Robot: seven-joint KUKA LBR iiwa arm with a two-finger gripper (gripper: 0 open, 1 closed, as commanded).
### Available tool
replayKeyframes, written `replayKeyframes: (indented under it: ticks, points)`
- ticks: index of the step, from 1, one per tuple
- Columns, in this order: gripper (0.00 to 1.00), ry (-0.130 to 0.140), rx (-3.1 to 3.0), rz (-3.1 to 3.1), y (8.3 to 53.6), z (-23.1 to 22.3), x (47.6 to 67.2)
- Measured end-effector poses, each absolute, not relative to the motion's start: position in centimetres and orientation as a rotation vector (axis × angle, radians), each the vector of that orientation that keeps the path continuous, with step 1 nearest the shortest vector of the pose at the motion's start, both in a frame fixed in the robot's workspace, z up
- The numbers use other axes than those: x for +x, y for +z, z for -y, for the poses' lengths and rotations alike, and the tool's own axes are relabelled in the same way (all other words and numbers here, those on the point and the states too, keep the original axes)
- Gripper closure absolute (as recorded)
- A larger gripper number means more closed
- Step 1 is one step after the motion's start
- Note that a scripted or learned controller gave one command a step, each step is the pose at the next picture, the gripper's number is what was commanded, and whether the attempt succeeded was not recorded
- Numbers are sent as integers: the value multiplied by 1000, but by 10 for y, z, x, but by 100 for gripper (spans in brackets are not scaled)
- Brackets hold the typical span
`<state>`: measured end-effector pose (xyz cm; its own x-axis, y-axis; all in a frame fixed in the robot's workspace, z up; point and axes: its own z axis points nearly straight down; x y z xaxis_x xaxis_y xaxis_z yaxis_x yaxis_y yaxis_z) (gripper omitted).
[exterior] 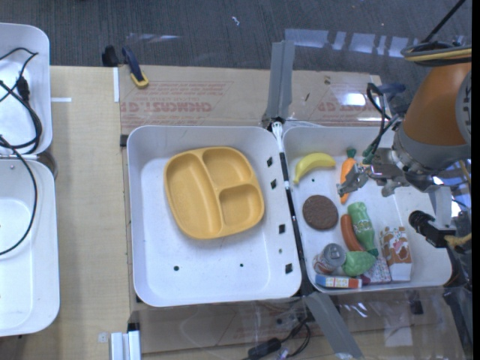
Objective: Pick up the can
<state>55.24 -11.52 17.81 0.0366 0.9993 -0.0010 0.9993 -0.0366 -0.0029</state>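
Beside the yellow divided plate (pixel 214 192), alone in the left bin (pixel 150 223), one can (pixel 331 257) is lying in the right bin (pixel 439 272), along with one banana (pixel 313 163), one brown cookie (pixel 320 211), one carrot (pixel 346 175) and one green bottle (pixel 361 223). Farther from the plate, the claw (pixel 360 177) is being held over the carrot; whether it is open cannot be told.

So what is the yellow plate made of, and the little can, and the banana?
The yellow plate looks like matte moulded plastic: one even colour, soft rounded dividers. The can seems to be metal, since its grey top has a shine, though it is small here. The banana is probably a plastic toy, very smooth and evenly yellow, but a real one cannot be ruled out.
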Motion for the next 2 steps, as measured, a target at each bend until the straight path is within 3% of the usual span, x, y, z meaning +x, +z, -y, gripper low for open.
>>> replayKeyframes:
  ticks: [1, 2]
  points:
    - [0, -1, -2393, 2036, 93, 122, 521]
    - [0, 0, -2404, 2020, 92, 95, 483]
